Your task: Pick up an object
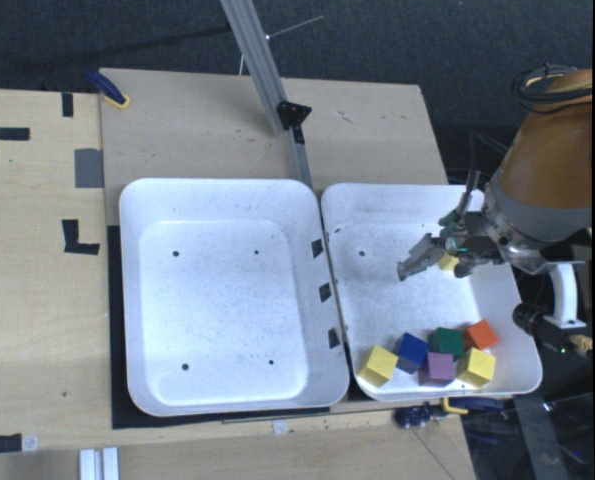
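Several small blocks lie clustered in the right bin's [377,218] near corner: a yellow block [379,364], a blue block [411,351], a green block [445,341], a purple block [439,366], an orange block [482,334] and a second yellow block [480,366]. My gripper [418,263] hangs over the middle of the right bin, pointing left and down, well above and behind the cluster. A small yellow patch [446,262] shows against the gripper's body; I cannot tell whether it is a block.
The left bin [217,298] sits beside the right one, divided by their touching rims. A slanted metal bar [262,63] crosses the bench behind the bins. A blue and yellow tool [432,411] lies by the bench's front edge.
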